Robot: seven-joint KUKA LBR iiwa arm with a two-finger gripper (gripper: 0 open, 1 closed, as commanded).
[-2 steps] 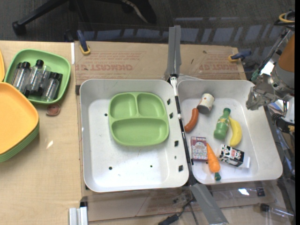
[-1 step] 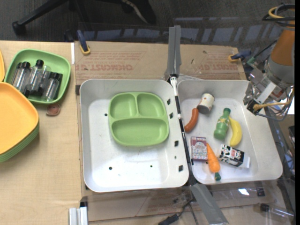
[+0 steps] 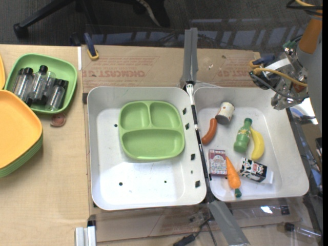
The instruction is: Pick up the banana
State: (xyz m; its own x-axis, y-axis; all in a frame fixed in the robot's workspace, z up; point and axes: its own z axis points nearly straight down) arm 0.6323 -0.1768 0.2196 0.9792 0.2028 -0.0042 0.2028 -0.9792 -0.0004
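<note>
Banana point(image 3: 258, 144) lies in right bin point(image 3: 287, 186), touching green bottle point(image 3: 243, 136) on its left, milk carton point(image 3: 254, 170) just below. Carrot point(image 3: 233, 175), sausage point(image 3: 209, 131) further left. Gripper point(image 3: 281, 100) above bin's upper-right rim, well apart from banana; can't tell how far open, nothing seen in it.

The arm point(image 3: 307, 45) is cut off by the right edge, so most of it cannot be seen. The hand point(image 3: 283, 97) is small and dark among cables, and its fingers cannot be made out. The stack of orange plates point(image 3: 15, 132) runs out of the left edge. The print on the small carton point(image 3: 254, 170) and on the red box point(image 3: 218, 163) is too small to read. The bottles point(image 3: 38, 86) in the green tray overlap one another.
</note>
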